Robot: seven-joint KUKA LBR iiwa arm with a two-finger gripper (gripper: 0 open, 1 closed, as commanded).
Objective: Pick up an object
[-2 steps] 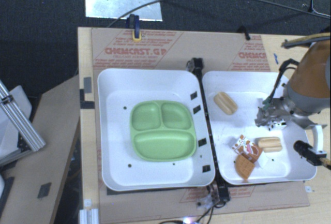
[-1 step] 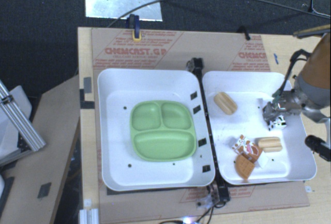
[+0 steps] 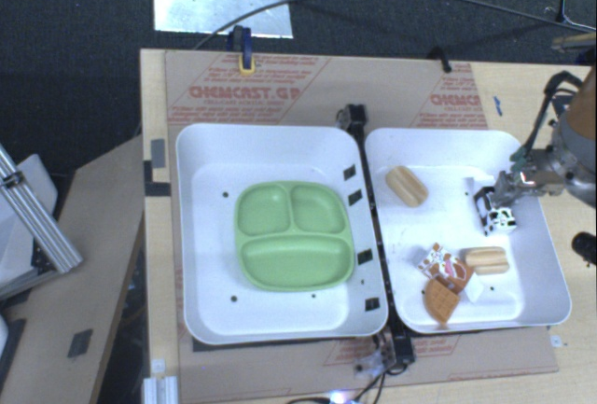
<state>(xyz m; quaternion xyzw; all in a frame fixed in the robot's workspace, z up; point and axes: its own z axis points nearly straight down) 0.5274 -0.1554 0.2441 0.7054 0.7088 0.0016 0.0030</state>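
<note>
While hand point(image 3: 492, 203) hovers, bread roll point(image 3: 407, 186) lies diagonal, upper-left to lower-right.

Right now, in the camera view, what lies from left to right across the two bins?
Green divided plate → tan bread roll → waffle piece → second bread roll → black-and-white toy by the tool.

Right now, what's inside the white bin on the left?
The left bin holds a green divided plate; its three sections look bare. A few small dark marks dot the bin floor. Whatever lies beneath the plate is covered.
</note>
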